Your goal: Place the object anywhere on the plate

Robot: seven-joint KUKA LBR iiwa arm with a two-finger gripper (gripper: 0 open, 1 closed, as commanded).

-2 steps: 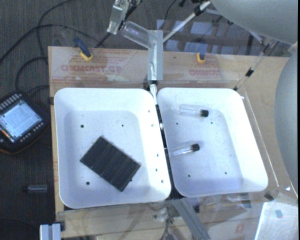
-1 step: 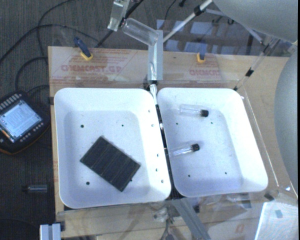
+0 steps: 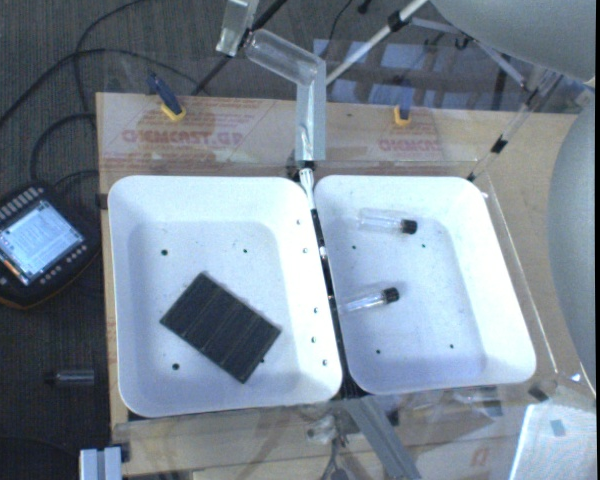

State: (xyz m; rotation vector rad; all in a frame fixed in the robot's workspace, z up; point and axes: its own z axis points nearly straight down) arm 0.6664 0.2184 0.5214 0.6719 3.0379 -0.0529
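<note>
A dark, ribbed rectangular plate (image 3: 221, 327) lies flat and turned at an angle in the left bin (image 3: 130, 218), toward its front. Two clear vials with black caps lie in the right bin (image 3: 500, 288). One vial (image 3: 385, 223) is near the back, the other vial (image 3: 368, 299) is near the middle, close to the divider between the bins. Both rest on the bin floor, apart from each other. Grey bulk of the arm (image 3: 525, 8) fills the top right corner and runs down the right edge, well above the bins.
A clear plastic bracket (image 3: 285, 60) with a metal post stands behind the seam between the bins. A teach pendant (image 3: 32, 240) lies left of the bench with cables around it. Two clamps (image 3: 167, 98) hold the back board.
</note>
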